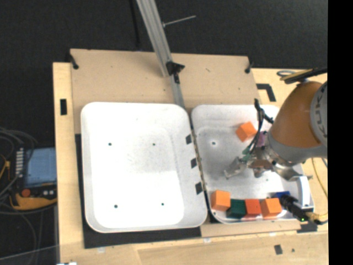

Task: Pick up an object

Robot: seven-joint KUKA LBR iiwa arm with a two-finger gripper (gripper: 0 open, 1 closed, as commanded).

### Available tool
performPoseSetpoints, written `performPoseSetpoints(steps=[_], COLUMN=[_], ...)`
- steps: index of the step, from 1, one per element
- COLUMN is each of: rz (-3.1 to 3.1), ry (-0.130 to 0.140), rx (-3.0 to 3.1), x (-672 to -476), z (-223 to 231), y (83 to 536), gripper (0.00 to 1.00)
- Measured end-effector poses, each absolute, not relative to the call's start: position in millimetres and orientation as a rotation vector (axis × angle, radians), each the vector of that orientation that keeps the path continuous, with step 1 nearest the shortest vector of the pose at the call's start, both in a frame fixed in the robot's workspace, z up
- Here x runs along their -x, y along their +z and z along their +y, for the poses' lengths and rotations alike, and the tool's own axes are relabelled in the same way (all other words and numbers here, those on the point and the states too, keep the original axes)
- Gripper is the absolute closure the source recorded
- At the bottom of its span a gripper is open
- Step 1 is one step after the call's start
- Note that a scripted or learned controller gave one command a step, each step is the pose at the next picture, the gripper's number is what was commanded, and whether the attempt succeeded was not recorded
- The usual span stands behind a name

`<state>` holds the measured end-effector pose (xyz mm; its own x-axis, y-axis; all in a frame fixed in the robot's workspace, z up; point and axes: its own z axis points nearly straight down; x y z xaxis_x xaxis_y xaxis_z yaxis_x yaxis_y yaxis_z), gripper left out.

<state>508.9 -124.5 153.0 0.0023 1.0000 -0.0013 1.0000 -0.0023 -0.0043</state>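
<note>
A: Item one, the gripper (234,169). Location: right bin (205,148), over the bare middle of its floor. Fingers (230,170): pointing toward the left of the view, nothing visible between them; how far they are spread, I cannot tell.

B: Item two, candidates for picking?

A: One orange block (246,131), alone near the far side of the right bin, close beside the arm's cabling. Along the near wall, a row: orange cube (221,199), dark green block (237,208), then two more orange blocks (261,207), all touching or nearly so. A blue piece (281,196) sits at the row's right end, partly hidden.

B: Left bin (138,164)?

A: White floor, no blocks entered.

B: Risks, as judged?

A: First: the fingers sit between the lone block and the row, over none of them, so closing here would likely catch nothing. Second: the row is packed against the wall; a finger may land on a neighbour or the rim rather than slip beside a block. Third: the lone block could be nudged away by the wrist or cabling on approach.
</note>
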Motion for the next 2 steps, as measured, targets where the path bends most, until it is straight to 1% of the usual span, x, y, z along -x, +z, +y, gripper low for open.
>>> performPoseSetpoints(steps=[1,2], rz=[-2.217,-2.213], ry=[0.007,-0.007], rx=[2.222,2.233], x=[-507.9,-510.5], z=[-125.9,-125.1], y=[100.3,113.7], gripper=[0.0,1.0])
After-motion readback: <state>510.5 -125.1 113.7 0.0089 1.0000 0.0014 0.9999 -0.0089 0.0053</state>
